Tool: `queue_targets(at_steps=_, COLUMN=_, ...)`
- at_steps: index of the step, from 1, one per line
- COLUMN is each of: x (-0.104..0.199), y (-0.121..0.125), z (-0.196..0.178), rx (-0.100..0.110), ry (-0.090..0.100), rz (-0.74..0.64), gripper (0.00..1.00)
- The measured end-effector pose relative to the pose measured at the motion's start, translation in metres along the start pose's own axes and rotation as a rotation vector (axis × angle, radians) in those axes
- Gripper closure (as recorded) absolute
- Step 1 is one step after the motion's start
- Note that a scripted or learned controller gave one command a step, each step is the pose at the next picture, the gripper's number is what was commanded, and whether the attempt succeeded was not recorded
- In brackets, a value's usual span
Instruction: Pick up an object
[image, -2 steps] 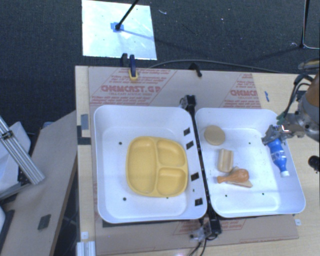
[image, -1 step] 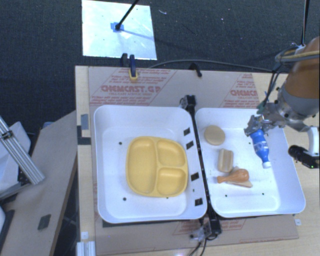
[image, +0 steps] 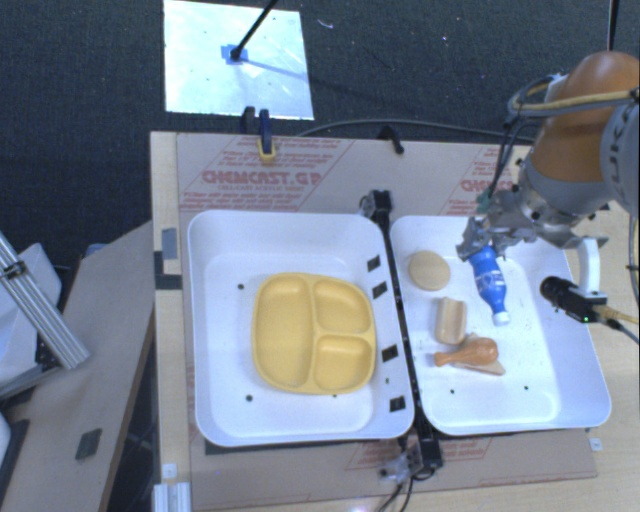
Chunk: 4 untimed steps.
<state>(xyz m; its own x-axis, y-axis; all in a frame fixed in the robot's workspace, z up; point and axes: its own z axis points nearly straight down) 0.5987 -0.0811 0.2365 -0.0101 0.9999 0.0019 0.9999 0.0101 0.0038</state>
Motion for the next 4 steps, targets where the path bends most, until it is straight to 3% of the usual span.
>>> queue_targets(at_steps=2, x=0.097, y=0.027, z=-0.011, rx=0.001, ry=0.001, rz=0.0, gripper=1.0)
queue_targets(at_steps=4, x=0.191, y=0.06, z=0.018, rx=0.001, ry=0.0, rz=0.002, gripper=1.0)
